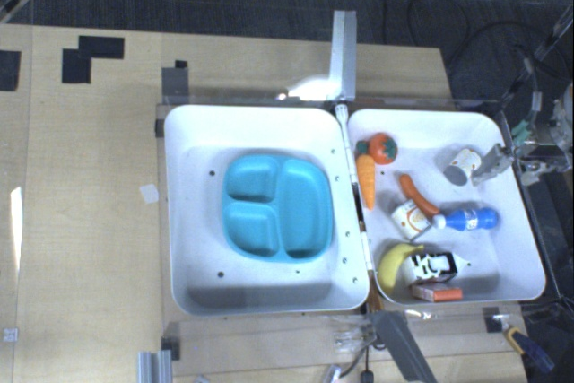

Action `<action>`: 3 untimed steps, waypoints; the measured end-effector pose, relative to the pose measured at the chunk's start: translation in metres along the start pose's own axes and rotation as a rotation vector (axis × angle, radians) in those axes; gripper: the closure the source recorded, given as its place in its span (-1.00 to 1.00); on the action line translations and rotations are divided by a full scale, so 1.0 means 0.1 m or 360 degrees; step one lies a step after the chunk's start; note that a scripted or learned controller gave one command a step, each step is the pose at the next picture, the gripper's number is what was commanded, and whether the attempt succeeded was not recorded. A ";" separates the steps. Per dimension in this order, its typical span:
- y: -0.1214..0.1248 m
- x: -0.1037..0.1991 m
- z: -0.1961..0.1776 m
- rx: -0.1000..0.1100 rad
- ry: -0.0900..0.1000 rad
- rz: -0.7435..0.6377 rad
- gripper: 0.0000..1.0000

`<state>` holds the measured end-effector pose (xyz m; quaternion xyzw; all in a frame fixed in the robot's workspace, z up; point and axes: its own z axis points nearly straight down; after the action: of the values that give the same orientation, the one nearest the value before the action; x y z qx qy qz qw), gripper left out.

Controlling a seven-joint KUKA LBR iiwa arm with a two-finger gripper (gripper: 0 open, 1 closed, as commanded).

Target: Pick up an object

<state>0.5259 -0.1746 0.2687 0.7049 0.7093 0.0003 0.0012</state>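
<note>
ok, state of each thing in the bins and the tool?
blue divided plate: flat in left bin, nothing on it
carrot: lying by the divider
white cup: tipped on its side
blue bottle: lying down
banana: lying at the near edge
tool: beside the cup, holding nothing

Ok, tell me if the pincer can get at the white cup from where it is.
Probably yes. The pincer sits right beside the white cup in the right bin, with nothing lying between them; the blue bottle lies well below.
</note>
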 end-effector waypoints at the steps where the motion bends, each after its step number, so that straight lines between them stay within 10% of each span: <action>1: 0.24 -0.18 0.09 -0.0006 -0.0002 -0.0179 -1.00; 2: 0.53 -0.30 1.73 -0.0009 -0.0002 -0.0413 -1.00; 3: 0.88 -0.31 1.80 -0.0013 -0.0004 -0.0447 -1.00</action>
<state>0.6140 -0.2053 0.0887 0.5988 0.8009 0.0023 0.0051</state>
